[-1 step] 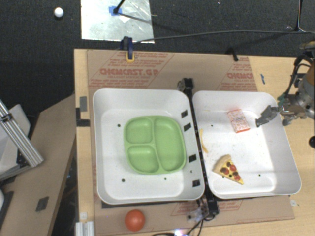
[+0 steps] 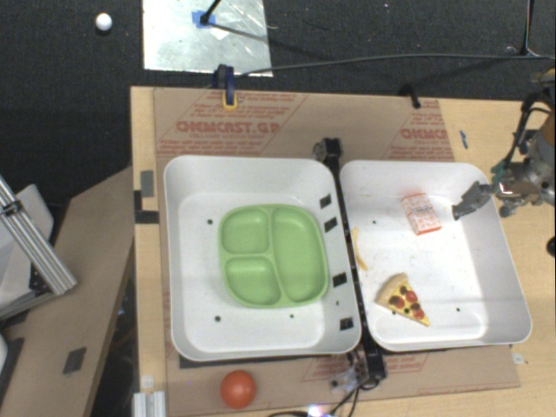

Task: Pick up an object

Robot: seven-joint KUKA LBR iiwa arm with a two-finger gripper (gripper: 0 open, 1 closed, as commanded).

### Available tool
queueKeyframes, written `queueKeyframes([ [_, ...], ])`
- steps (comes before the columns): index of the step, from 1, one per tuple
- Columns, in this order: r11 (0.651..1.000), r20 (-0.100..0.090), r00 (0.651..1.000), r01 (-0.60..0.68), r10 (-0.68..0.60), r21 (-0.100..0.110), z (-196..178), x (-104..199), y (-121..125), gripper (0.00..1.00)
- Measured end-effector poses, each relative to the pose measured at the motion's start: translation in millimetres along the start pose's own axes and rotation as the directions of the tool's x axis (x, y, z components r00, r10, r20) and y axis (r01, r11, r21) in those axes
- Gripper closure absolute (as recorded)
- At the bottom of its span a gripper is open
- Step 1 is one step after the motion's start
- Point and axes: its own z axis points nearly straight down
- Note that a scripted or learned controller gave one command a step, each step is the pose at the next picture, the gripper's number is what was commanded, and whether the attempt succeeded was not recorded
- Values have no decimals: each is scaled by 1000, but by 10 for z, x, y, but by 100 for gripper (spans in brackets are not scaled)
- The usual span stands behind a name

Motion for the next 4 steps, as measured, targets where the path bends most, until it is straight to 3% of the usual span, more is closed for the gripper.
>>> queueKeyframes([
  [3,1000,-1,1000,-2,2,2,1515,-47,41,0],
  [4,1000,1,1000,-1,1,-3,1384,-52,56,100],
])
